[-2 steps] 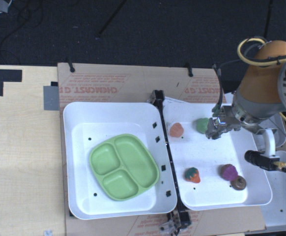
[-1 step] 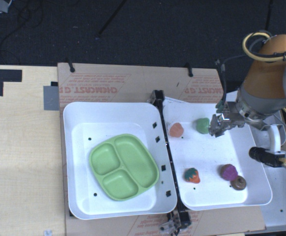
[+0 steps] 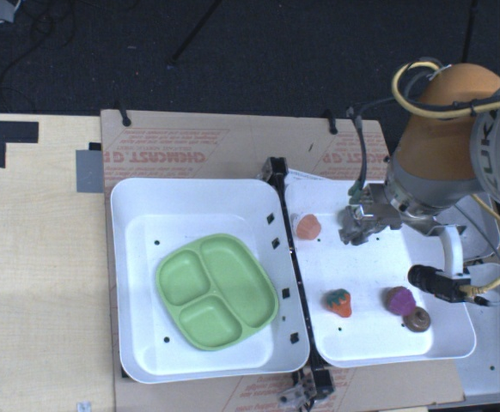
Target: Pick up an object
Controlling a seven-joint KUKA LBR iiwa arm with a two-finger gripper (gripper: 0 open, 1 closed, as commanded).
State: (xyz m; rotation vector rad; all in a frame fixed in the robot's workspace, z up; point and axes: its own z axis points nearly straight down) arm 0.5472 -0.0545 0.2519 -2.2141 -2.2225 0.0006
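Note:
The right bin (image 3: 379, 350) holds several small items. A salmon-pink lump (image 3: 308, 227) lies near its upper left. An orange piece with a green top (image 3: 339, 302) rests lower down, with a purple item (image 3: 399, 299) and a brown ring-shaped piece (image 3: 417, 319) to its right. My gripper (image 3: 354, 228) hangs over the upper part of this bin, a short way right of the pink lump and apart from it. Nothing shows between its fingers.
A green divided plate (image 3: 217, 292) lies in the left bin (image 3: 134, 230). A black divider (image 3: 289, 264) separates the two bins. The arm's orange band (image 3: 448, 127) and grey body cover the right bin's upper right corner.

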